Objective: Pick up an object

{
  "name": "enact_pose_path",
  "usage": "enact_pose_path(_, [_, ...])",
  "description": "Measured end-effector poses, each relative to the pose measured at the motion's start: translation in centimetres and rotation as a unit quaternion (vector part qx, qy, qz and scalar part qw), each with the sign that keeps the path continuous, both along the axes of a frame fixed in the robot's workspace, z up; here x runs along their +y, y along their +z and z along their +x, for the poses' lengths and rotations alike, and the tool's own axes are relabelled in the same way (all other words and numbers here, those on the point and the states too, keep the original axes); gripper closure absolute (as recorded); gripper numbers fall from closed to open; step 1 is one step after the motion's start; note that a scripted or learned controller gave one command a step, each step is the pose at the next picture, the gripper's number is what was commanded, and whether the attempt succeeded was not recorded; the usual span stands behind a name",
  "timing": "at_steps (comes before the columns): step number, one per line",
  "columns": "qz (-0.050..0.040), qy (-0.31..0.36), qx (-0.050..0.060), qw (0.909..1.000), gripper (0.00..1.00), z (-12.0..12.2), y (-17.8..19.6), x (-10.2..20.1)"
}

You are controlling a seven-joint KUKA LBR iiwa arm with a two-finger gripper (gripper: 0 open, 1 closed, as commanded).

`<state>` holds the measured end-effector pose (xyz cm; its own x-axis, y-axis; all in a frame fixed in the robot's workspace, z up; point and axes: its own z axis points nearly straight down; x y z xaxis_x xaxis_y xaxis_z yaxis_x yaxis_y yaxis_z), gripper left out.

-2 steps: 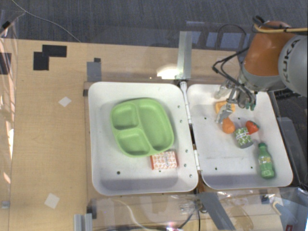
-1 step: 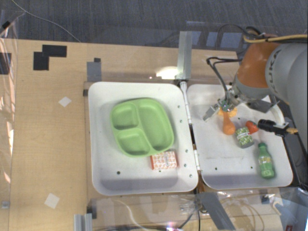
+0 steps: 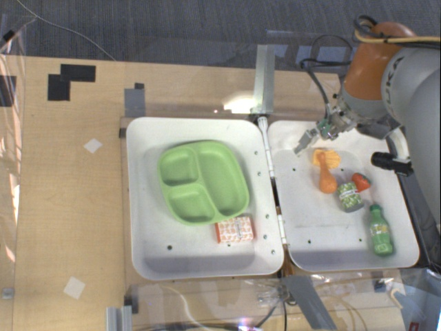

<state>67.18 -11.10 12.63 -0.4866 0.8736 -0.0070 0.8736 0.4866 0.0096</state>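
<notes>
Pale wood tabletop [image 3: 76,185] carries your two white bins, with dark grey carpet beyond its far edge. Your gripper [image 3: 318,134] hangs over the far part of the right bin [image 3: 324,233], fingers spread apart and holding nothing. Just beside it, toward the near side, lies the orange carrot [image 3: 326,178], with a yellow piece [image 3: 327,158] touching it. Past those you see a red piece [image 3: 360,181], a small jar [image 3: 350,198] and a green bottle [image 3: 380,232]. Well apart, in the left bin [image 3: 148,254], sit a green divided plate [image 3: 204,181] and a small box [image 3: 235,229].
</notes>
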Motion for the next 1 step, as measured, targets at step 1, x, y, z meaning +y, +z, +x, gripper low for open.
enact_pose_path(1, [-0.0006,-0.073,0.0,0.9974,0.0,-0.09,4.6,-7.21])
